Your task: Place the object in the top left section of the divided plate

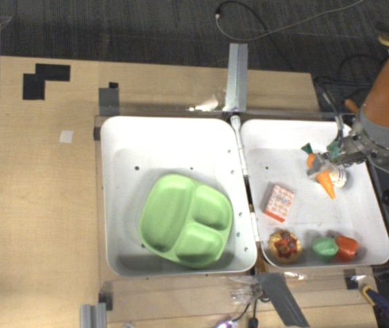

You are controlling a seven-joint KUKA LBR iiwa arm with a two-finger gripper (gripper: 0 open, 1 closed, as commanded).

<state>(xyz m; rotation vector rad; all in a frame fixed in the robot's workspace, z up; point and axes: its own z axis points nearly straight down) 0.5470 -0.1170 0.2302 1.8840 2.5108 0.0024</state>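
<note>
Arm is reaching in from the right, orange band sitting over the far edge of the right bin [379, 251]. Gripper [331, 161] is hanging low over the upper right part of that bin, right at the carrot [327, 182].

Gripper state: can't tell. The metal tip is blurring into the carrot's top end, so I can't say whether there's contact or a hold.

The carrot is looking like the target, judging by where the gripper is pointing. It's lying flat on the bin floor, pointed end toward the camera side, well apart from the other items.

Other stuff in the right bin: a small patterned box [279, 203] near the middle, a dark red fruit cluster [284, 245] at the near edge, then a green piece [325, 247] and a red piece [346, 247] touching each other beside it. They're all well apart from the gripper, so they shouldn't be interfering with the pick.

The green divided plate [184, 221] is sitting in the left bin [115, 183], rotated at a slant, nothing visible in its sections. Because of that rotation, "top left section" is ambiguous; I'm reading it as the long compartment on the left side, but that's a judgement.

Task is looking early: the pick isn't confirmed and nothing is on the plate. Risk is in carrying over the divider between the bins.
</note>
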